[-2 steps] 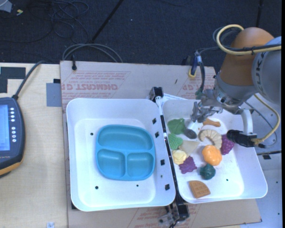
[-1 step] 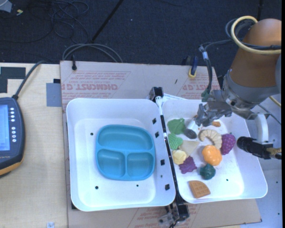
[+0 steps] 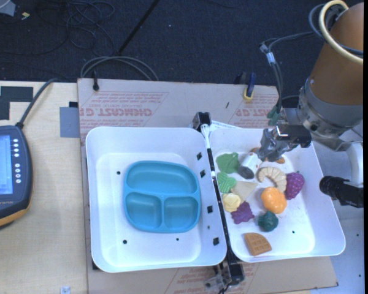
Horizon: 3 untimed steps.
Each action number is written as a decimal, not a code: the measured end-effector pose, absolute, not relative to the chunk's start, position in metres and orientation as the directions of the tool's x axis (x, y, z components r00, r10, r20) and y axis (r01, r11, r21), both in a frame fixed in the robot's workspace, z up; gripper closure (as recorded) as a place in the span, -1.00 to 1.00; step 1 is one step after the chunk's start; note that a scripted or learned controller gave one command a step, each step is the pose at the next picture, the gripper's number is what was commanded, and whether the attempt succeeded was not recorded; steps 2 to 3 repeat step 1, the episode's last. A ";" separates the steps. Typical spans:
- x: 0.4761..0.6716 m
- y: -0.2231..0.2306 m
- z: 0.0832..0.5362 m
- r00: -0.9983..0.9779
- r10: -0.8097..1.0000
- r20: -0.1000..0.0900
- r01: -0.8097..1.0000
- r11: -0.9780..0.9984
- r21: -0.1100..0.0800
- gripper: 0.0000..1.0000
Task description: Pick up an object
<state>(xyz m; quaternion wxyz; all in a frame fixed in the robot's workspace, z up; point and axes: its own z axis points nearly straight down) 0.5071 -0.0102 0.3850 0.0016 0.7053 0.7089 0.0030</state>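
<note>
Bins number two on the desk [image 3: 49, 237], both shallow and white, set side by side. One left bin [image 3: 104, 164] holds a single blue divided tray [image 3: 162, 196] with three compartments. One right bin [image 3: 322, 237] holds a heap of small toy foods, roughly ten: a dark green leafy piece [image 3: 227, 162], a light green ridged piece [image 3: 226, 182], a pale yellow wedge [image 3: 246, 190], a small yellow lump [image 3: 232, 202], a purple star-like piece [image 3: 242, 213], an orange round fruit [image 3: 273, 199], a dark teal lump [image 3: 268, 221], a purple grape cluster [image 3: 294, 184], a tan curled shrimp-like piece [image 3: 272, 174] and a brown waffle-textured piece [image 3: 257, 244] lying apart near the bin's front edge. One grey handheld pendant [image 3: 3, 170] sits at the left, cut off by the frame.

One grey arm [image 3: 337, 60] with an orange band reaches in from the right, its upper part cut off. Its jaws [image 3: 271, 147] hang over the back of the right bin, just above the heap; they are dark and seen at a slant, so whether they are spread or clenched cannot be told, and nothing can be made out between them. A small dark grey piece [image 3: 245, 173] and something orange beneath the jaws are too obscured to identify.

The toys are small, bright, matte plastic shapes, most of them touching their neighbours in the bin's middle.
</note>
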 end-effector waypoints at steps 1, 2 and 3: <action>0.479 0.057 0.409 -0.008 1.000 0.002 1.000 0.008 0.001 1.00; 0.479 0.057 0.409 -0.008 1.000 0.002 1.000 0.008 0.001 1.00; 0.479 0.057 0.409 -0.008 1.000 0.002 1.000 0.008 0.001 1.00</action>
